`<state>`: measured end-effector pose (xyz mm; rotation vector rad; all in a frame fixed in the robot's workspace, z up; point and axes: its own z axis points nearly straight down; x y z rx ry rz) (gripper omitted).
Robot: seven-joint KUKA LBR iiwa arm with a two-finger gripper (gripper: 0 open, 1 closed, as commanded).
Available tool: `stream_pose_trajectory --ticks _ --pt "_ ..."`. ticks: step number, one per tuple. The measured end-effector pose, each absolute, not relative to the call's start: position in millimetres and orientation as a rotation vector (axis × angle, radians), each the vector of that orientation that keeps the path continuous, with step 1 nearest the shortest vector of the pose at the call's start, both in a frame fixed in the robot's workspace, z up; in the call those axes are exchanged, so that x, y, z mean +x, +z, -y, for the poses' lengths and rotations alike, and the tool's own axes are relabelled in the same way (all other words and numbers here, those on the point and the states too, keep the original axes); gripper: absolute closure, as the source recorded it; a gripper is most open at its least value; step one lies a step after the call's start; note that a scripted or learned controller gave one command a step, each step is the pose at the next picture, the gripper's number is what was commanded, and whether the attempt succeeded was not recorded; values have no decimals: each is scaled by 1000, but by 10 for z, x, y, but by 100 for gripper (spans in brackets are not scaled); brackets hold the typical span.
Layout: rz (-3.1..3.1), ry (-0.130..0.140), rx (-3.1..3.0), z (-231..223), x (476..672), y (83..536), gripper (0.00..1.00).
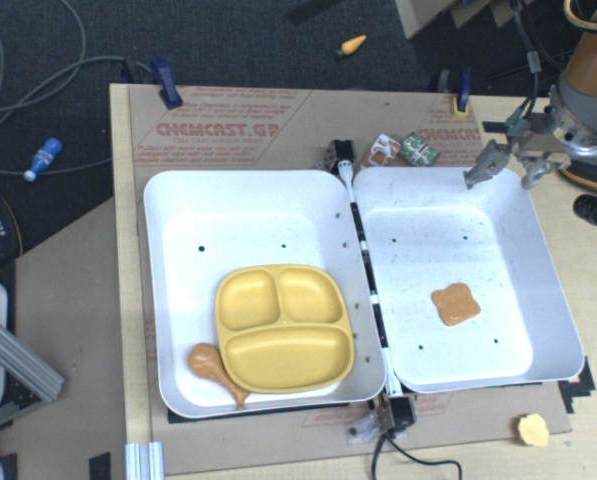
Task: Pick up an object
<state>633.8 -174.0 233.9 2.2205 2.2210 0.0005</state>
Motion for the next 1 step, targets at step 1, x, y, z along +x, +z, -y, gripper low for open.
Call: stream_pose_trajectory --ticks 1 --pt "-2224 -11 2238 1959 5295 1493 0"
